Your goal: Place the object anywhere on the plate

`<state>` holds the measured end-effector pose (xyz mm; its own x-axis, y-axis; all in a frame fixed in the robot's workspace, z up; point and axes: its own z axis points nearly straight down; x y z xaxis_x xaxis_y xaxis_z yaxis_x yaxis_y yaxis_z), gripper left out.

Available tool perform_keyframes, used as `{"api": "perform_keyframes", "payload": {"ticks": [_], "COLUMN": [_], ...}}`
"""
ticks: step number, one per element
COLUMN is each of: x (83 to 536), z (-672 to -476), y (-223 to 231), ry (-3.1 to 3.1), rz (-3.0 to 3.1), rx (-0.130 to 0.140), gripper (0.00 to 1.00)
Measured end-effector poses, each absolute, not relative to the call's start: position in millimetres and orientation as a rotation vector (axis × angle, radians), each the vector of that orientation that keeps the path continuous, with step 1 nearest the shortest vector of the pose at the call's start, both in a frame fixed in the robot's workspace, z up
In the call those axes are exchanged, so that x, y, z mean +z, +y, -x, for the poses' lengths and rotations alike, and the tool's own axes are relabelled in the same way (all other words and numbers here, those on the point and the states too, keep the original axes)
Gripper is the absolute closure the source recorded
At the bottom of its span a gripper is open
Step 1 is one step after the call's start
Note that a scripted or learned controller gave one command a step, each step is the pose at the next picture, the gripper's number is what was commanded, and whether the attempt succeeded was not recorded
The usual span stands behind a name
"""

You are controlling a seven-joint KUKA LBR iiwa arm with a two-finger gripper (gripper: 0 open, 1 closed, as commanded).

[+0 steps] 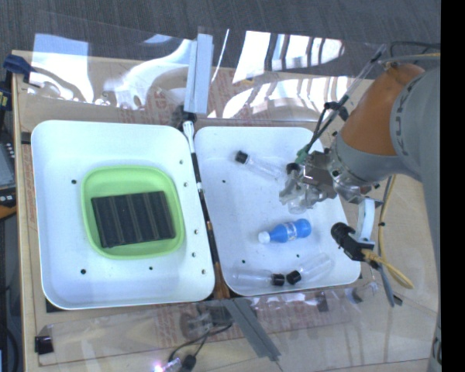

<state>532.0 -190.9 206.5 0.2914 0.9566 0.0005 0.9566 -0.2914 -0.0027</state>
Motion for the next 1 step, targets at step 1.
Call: {"api": "perform_keyframes", "payload": {"ticks": [1], "x": [206.5], "z": [-532.0], "y": [-190.9], "ry": [-1.869], "rz": [2.522], "rx": [0.002], "gripper": [0.0]}}
